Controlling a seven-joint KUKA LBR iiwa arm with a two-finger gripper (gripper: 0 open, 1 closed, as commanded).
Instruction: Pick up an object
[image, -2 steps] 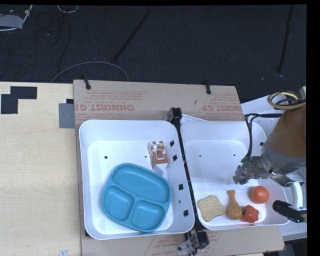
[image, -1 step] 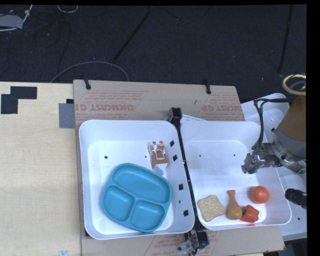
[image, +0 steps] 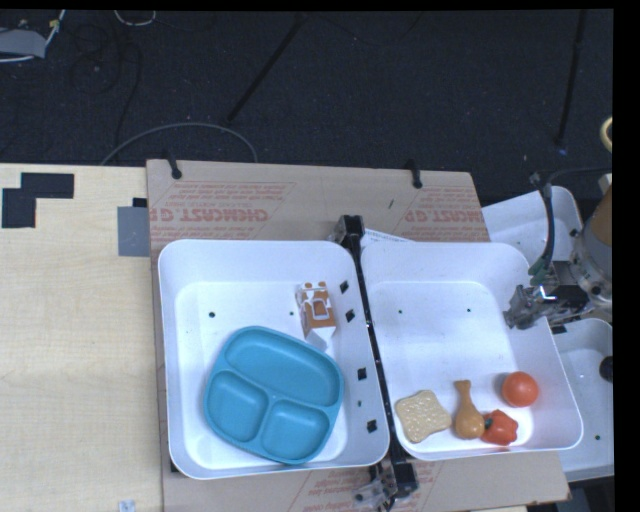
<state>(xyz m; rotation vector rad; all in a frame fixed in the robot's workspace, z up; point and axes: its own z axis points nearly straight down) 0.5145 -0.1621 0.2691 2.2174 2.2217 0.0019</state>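
The right bin (image: 440, 300) holds several toy foods along its near edge: a tan bread slice (image: 421, 415), a brown drumstick (image: 466, 410), a small red piece (image: 501, 428) and an orange-red ball (image: 520, 388). My gripper (image: 533, 306) hangs over the right rim of this bin, above and behind the ball, with nothing visibly in it. The arm's wrist comes in from the right edge of the view.
The left bin (image: 190, 300) holds a blue divided plate (image: 273, 394) and a small orange and white toy (image: 318, 308) by its right wall. A black divider (image: 365, 340) runs between the bins. A wooden bench top (image: 70, 350) lies to the left.
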